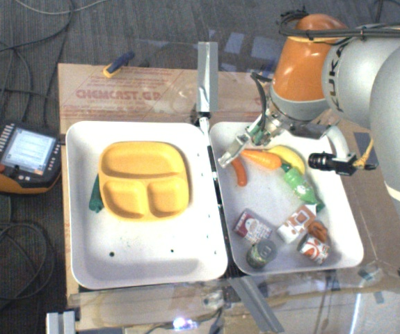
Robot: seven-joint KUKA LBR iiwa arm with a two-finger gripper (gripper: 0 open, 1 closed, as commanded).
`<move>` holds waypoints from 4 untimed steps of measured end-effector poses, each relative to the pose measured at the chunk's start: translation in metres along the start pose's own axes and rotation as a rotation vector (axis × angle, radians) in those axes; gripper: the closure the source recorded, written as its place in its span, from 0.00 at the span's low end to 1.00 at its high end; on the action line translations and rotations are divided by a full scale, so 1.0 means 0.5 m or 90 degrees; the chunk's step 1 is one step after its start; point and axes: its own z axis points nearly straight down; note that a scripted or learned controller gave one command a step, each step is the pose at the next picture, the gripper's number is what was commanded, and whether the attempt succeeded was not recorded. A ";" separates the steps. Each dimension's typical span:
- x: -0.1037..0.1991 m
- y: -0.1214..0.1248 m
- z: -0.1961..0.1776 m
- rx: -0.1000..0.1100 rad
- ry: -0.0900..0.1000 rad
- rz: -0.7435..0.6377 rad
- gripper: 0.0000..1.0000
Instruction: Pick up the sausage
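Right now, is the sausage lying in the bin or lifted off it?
Lying in the bin. The sausage rests flat on the right bin floor beside the carrot, with the gripper just above its upper end.

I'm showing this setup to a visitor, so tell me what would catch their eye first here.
The grey arm with its orange band looms over the right bin, its gripper low by the small reddish sausage and carrot. In the left bin sits a big yellow divided tray.
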 end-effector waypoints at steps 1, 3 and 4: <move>-0.042 -0.126 0.186 -0.006 -0.003 -0.102 0.00; -0.097 -0.026 0.167 -0.010 -0.006 -0.048 1.00; -0.012 -0.017 -0.001 -0.001 -0.001 -0.192 1.00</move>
